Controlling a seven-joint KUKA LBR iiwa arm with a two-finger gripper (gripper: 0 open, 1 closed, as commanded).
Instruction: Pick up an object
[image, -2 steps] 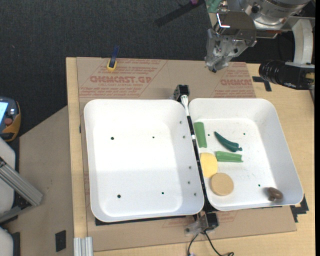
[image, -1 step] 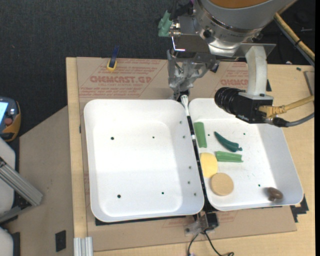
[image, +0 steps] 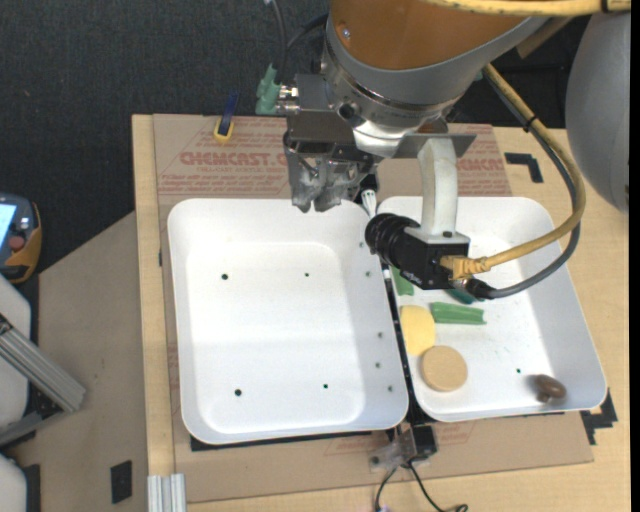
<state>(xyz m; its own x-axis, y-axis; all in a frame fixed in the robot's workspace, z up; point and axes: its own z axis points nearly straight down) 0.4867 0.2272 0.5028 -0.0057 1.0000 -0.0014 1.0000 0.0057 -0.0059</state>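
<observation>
Gripper (image: 322, 190) hangs over far rim of left bin (image: 200, 330); grasp state unclear from here. Round disc (image: 443, 368), yellow piece (image: 417, 328), green strip (image: 458, 315) crowd right bin (image: 570, 330) near divider.

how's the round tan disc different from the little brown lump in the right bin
The round tan disc is pale, flat and circular; the small brown lump is darker, glossier and irregular. The disc is clearly larger than the lump. The disc lies near the bin's left wall beside a yellow block; the lump sits alone in the near right corner. Both rest on the right white bin floor.
</observation>
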